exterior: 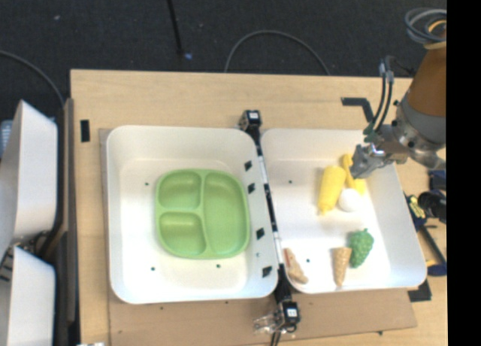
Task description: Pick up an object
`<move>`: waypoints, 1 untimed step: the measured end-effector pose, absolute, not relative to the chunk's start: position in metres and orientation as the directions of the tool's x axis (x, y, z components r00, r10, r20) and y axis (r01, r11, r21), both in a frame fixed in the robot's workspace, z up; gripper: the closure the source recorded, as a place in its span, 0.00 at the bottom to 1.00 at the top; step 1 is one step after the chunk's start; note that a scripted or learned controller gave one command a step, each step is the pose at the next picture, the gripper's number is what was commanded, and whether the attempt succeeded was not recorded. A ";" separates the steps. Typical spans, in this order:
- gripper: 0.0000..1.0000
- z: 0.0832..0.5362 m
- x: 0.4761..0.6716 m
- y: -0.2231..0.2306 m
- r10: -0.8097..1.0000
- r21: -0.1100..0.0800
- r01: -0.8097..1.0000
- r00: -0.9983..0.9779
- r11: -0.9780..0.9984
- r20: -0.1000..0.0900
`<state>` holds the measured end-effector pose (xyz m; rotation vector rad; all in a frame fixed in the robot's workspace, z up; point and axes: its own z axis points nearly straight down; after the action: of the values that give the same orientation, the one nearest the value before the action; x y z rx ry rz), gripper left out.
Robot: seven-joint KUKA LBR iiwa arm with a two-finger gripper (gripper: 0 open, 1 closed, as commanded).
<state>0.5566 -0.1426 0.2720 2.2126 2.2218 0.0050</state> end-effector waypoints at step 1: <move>1.00 0.266 0.547 -0.081 1.000 0.002 1.000 -0.007 0.007 0.001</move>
<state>0.5473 -0.0810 0.2664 2.2129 2.2285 0.0031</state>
